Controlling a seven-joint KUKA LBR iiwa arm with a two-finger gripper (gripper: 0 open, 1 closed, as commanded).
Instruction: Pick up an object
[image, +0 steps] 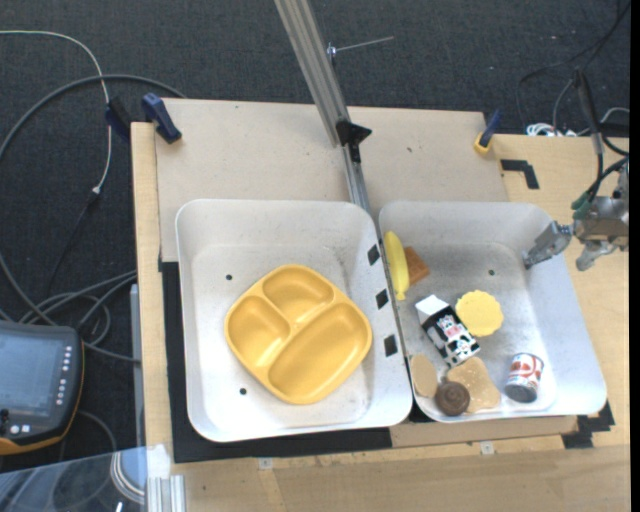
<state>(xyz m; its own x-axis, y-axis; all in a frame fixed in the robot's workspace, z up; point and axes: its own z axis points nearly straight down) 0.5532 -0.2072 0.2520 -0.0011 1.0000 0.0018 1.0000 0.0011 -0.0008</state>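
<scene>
Gripper (562, 248) at right edge of frame, above the right bin (560, 300) rim; grip state cannot be told. Candidate objects crowd lower centre-right: small can (523, 375), cookie (455, 398). Crowding risks a missed grasp.

Smooth yellow plastic tray (298, 333)

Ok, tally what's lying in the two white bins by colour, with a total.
Yellow: 3 — divided plastic plate, banana, round scalloped piece
Brown or tan: 4 — pieces at
Black-and-white: 1 — box
Red-and-white: 1 — can
Total: 9
</scene>
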